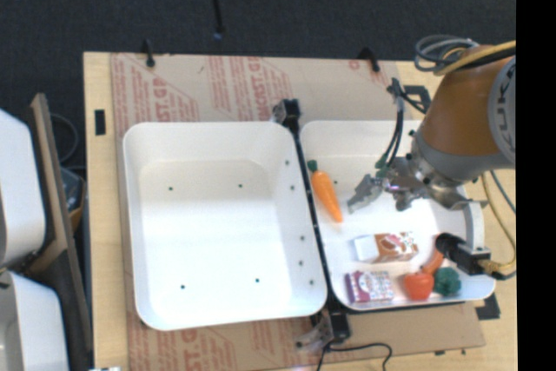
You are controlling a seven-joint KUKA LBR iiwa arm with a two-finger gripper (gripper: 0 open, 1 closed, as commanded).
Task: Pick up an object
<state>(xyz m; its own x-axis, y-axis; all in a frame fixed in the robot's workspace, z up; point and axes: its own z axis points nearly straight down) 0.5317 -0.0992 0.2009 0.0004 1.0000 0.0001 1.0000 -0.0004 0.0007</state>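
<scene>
From the overhead camera, the pick looks not yet made: the gripper (375, 189) hangs over the middle of the right bin (347, 135) with its fingers apart and nothing between them, so the grasp and the lift are both left to do. The likeliest candidate, judged by nearness alone, is the orange carrot (327, 195), which lies on the bin floor just beside the gripper's left-pointing tip and close to the divider (306, 187) where the two bins meet. The other choices sit nearer the front rim: a small brown-and-white carton (387, 248), a purple-and-white packet (370, 287) almost against the front wall, and a red toy (419, 285) touching a green toy (447, 281) in the front right corner. The carrot's spot near the side wall leaves little room on that side for a finger, while the open floor between it and the carton gives a freer approach. The left bin (217, 221) offers wide open room, and the back part of the right bin is also free of objects.
</scene>
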